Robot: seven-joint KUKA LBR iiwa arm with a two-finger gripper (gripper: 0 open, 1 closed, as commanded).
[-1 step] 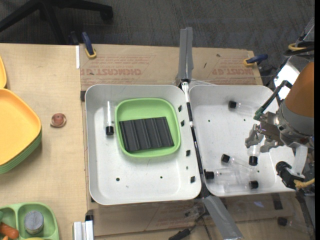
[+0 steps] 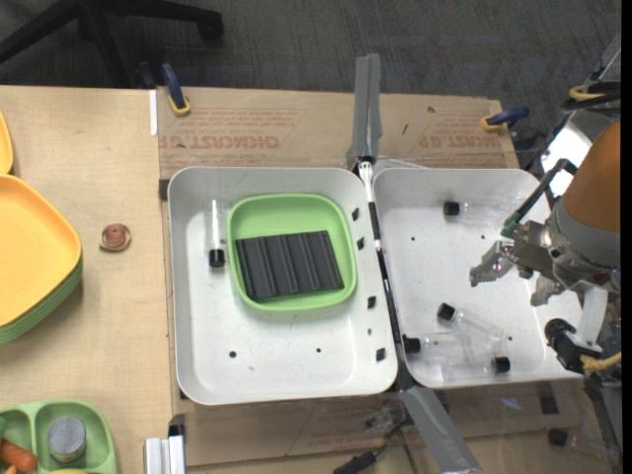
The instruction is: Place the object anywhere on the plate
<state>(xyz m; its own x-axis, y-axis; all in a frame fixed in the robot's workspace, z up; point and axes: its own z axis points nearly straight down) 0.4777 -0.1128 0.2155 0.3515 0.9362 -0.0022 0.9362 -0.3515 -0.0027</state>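
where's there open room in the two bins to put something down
Left white bin: bare floor below the green square plate, along the bin's near wall. The plate's middle holds a dark ribbed block, and a clear black-capped tube lies left of it. Right white bin: bare patch at its centre-left. Clear black-capped vials crowd its near edge, beside the gripper.

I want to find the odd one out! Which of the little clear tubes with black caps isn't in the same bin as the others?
The tube lying beside the green plate in the left bin. The other tubes lie in the right bin.
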